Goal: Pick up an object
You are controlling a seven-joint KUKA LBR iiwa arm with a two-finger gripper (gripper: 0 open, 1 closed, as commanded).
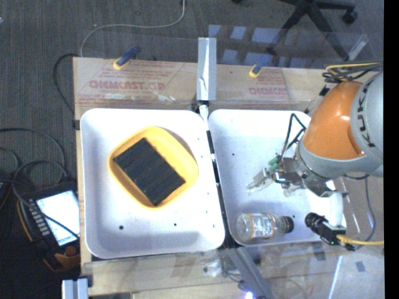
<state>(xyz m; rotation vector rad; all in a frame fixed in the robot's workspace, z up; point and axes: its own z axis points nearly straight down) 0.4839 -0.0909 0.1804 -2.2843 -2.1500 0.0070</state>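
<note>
Hovering over the right shallow white bin (249, 129), the two-finger gripper (265, 178) has its fingers spread and bare, so nothing is picked yet; the clear plastic bottle (262, 224) lies near, below it, ungrasped.

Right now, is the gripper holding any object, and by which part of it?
Nothing is held. The gripper hangs open over the right bin, and the clear bottle lies apart from it near the front wall.
</note>
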